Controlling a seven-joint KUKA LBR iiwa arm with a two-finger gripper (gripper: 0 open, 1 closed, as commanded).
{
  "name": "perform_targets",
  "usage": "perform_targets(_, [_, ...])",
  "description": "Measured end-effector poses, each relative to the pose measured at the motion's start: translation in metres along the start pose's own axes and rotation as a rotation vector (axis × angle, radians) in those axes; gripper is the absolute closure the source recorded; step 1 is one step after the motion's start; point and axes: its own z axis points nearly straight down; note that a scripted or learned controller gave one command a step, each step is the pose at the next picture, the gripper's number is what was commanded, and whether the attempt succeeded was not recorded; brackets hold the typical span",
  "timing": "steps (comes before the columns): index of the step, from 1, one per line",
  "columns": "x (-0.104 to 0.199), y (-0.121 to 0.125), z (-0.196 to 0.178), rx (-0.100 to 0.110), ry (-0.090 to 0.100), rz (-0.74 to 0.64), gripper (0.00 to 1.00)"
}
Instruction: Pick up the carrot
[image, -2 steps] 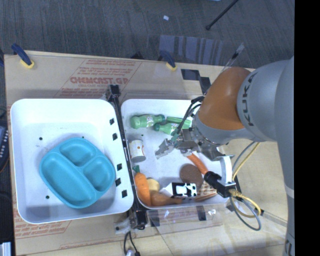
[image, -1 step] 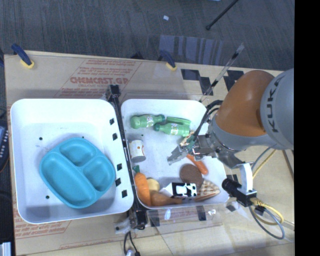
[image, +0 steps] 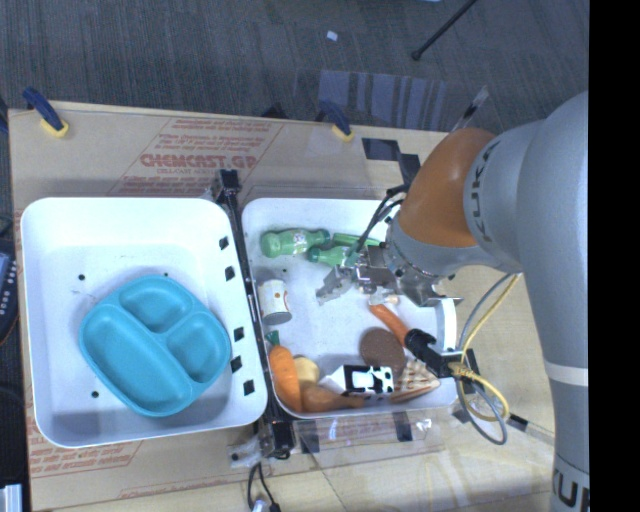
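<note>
A slim orange carrot (image: 388, 321) lies in the right bin (image: 300, 215), just right of its middle, partly tucked under the arm's wrist. My gripper (image: 350, 283) hangs low over the bin's middle, a little up and to the left of the carrot's upper end. I see nothing held in it. The orange-banded wrist (image: 445, 205) covers the bin's right side.
Two green bottles (image: 290, 243) lie at the right bin's back. A small can (image: 272, 300) stands by its left wall. A brown disc (image: 382, 347), a black-and-white block (image: 368, 378) and orange-brown food pieces (image: 285, 372) crowd the front. The left bin holds a blue divided plate (image: 155, 343).
</note>
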Motion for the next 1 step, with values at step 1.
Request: perform_targets(1, [0.0193,-0.0327,-0.0697,-0.008,0.002,-0.075,0.00])
